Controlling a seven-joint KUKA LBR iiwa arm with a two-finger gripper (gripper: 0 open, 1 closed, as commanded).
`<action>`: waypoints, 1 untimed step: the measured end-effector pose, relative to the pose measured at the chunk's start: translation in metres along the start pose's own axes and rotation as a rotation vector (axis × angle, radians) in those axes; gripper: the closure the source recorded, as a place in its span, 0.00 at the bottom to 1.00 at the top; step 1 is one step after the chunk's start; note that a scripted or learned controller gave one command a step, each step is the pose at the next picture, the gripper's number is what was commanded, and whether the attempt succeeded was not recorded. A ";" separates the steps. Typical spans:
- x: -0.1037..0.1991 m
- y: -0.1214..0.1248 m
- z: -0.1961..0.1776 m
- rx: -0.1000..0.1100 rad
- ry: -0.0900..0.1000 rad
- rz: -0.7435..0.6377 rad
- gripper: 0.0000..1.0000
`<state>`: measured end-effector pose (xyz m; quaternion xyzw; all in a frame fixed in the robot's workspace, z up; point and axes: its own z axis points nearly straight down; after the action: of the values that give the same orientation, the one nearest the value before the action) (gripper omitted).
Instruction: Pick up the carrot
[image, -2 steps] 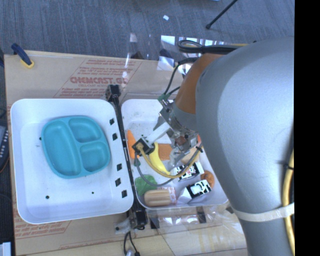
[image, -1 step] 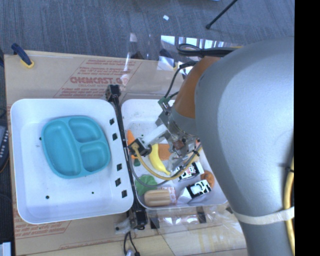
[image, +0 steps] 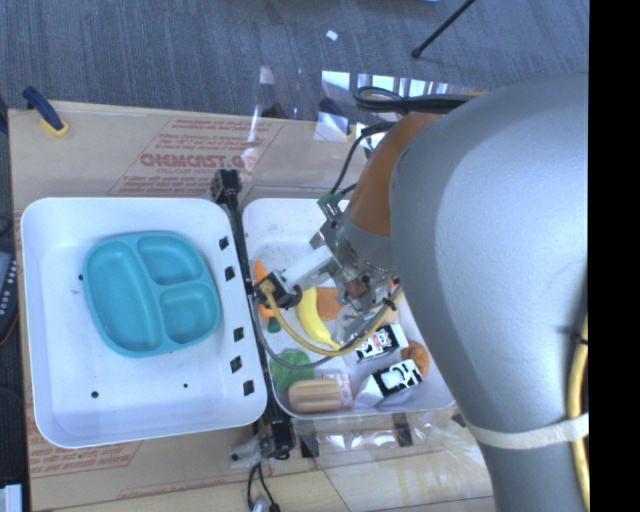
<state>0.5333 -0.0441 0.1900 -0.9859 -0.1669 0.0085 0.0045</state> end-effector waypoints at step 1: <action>0.006 -0.023 0.001 0.002 -0.005 0.013 0.00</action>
<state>0.5311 -0.0208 0.1896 -0.9869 -0.1607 0.0111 0.0052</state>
